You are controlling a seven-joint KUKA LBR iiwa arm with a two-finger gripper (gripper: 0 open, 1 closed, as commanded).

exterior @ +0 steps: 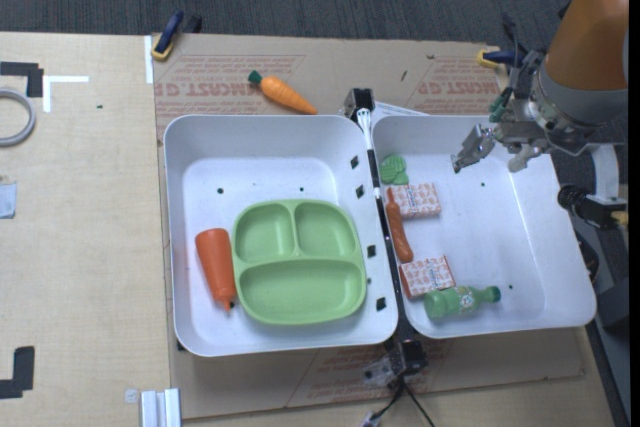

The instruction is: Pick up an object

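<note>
My gripper hangs over the back of the right bin, open, with nothing between its fingers. Along that bin's left side lie a small green item, a pink-and-white box, a thin orange sausage, a second box and a green bottle on its side. All of these sit to the left of and nearer than the gripper. The left bin holds a green divided plate and an orange-red cylinder.
A toy carrot lies on the cardboard behind the left bin. Clamps sit at the cardboard's back corners. The arm's orange band rises at the right, above the right bin's back corner.
</note>
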